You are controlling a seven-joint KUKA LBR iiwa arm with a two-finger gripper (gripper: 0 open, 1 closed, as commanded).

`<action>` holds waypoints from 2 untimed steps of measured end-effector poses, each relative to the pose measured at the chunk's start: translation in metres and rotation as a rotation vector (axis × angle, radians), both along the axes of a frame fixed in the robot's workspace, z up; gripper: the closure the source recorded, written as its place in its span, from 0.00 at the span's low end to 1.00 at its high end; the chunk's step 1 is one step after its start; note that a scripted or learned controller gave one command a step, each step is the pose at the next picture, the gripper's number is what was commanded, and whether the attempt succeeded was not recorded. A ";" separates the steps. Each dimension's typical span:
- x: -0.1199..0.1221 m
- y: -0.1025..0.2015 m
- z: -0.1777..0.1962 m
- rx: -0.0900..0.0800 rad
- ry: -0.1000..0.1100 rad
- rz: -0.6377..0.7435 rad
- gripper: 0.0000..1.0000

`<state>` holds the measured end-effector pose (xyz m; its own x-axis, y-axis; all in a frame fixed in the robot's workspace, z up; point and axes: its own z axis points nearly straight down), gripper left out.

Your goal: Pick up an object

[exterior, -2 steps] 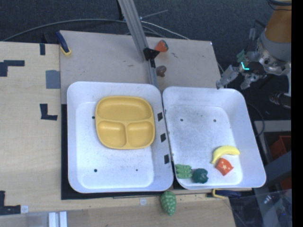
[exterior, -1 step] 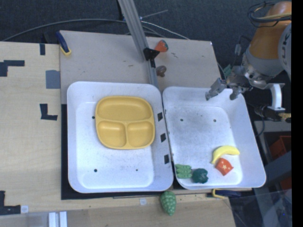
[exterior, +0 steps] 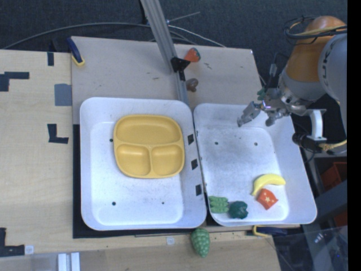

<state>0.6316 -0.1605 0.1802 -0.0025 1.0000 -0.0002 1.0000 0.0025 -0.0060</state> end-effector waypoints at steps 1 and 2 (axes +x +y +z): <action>0.001 0.004 -0.044 0.000 0.000 0.001 0.00; 0.002 0.004 -0.031 0.000 -0.004 0.003 1.00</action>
